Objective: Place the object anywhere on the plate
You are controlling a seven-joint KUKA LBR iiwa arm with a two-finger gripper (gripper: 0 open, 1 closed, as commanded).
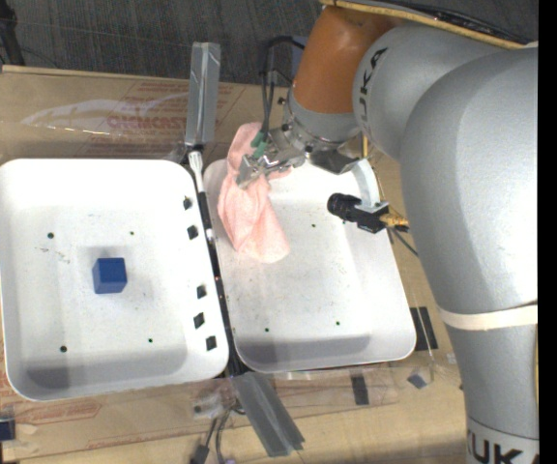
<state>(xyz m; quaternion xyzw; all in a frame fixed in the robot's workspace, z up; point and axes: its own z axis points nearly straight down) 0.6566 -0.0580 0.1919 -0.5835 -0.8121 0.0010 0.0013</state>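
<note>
Pink cloth (249,211) hangs from the closed pincer (256,167), draping into the right bin (356,288).

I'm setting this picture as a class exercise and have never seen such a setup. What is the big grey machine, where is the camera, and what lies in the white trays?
The grey machine is a robot arm with an orange band above its wrist. It reaches in from the right, and one fixed camera looks down at a slant. At its tip is a two-finger gripper. On the bench sit two shallow white bins. The left bin holds a small blue cube. In the right bin, a pink cloth hangs bunched from the gripper, which appears to pinch its top.
</note>
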